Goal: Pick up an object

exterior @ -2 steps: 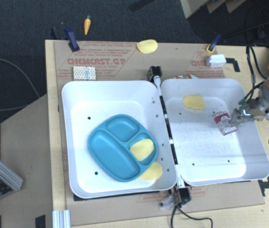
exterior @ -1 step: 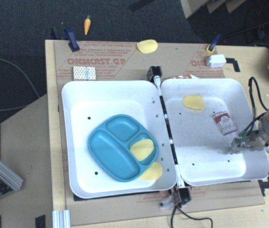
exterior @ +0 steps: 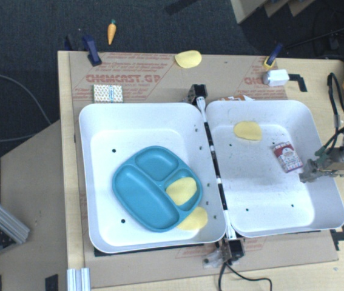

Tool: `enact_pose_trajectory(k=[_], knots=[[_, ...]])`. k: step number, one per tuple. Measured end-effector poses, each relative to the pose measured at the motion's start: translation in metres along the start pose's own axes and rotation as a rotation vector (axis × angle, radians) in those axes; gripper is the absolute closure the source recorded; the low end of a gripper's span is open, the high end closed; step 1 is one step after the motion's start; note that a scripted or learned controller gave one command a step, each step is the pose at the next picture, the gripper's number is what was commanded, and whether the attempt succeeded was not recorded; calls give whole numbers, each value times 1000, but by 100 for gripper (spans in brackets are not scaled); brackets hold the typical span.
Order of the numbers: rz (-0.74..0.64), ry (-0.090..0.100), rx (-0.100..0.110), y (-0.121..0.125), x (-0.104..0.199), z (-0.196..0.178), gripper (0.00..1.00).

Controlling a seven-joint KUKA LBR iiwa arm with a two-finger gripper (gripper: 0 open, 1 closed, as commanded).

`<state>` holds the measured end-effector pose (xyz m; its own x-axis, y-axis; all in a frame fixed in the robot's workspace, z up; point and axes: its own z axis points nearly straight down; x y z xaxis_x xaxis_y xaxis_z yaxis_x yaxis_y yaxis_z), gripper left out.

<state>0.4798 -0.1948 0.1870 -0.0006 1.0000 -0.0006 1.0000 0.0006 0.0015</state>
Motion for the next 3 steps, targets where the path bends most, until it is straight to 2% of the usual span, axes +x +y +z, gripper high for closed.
enact_pose_trajectory(k=[1, 2, 3], knots=[[0, -1, -1, 60, -11, -8, 100], [-1, -1, 0, 108, -27, 43, 100], [-1, -2, -1, 108, -27, 43, 0]])
